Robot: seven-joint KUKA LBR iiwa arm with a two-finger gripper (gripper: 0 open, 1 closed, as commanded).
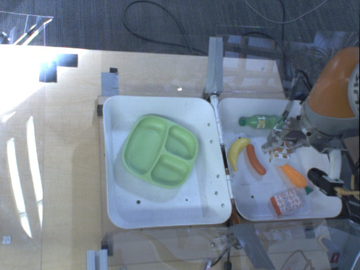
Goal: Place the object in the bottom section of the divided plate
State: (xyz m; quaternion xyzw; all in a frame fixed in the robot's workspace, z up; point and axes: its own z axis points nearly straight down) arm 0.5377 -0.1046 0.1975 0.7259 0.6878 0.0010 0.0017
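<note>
Pincer [283, 135] state cannot be told; it hangs at the sausage's [256, 160] two o'clock. The plate [160, 149] waits at nine; a centred grip is advised.

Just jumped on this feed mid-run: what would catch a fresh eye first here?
The pale green divided plate sits alone in the left bin. The right bin holds a banana, sausage, carrot and green bottle, with the arm's orange band looming over its right side.
</note>
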